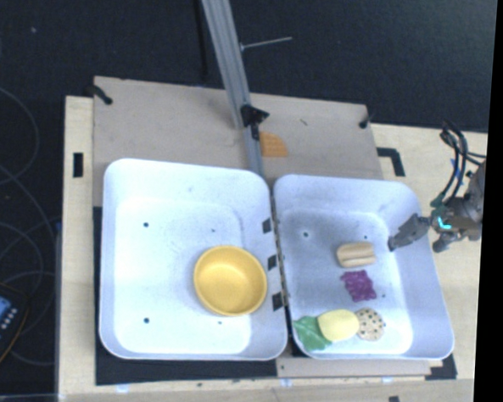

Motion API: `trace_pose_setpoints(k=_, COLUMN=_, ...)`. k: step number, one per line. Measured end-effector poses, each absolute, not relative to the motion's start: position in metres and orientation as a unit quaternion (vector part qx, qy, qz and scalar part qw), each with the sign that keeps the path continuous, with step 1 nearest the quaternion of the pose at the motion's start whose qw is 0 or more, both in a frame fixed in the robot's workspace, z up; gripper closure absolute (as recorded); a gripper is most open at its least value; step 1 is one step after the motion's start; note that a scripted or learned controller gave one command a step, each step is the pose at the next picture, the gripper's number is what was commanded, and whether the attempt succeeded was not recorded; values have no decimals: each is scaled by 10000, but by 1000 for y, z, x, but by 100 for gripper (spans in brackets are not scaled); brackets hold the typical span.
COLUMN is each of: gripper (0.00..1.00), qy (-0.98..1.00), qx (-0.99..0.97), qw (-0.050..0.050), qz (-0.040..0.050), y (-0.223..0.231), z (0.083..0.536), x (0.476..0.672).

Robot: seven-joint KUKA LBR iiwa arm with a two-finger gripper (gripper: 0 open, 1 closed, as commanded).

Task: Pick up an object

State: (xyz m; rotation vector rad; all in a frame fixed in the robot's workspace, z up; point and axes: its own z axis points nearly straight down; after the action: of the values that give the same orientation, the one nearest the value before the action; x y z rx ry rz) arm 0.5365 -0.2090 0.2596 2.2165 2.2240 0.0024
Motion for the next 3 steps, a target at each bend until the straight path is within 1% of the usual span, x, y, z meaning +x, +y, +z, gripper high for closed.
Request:
trace_pose_setpoints(k=1, gripper=0, qy=7071, qx=7072, qw=-6, qz=-15, y=-208, z=217, x=535)
trace_pose_setpoints(k=2, gripper=0, qy=7070, qx=7072, qw=-18, qz=-19, y=-204, z=155, x=531)
trace_pose_setpoints(k=3, gripper=0, qy=7067, qx=7075, qw=-13, qz=-16, y=-205, z=103, x=530)
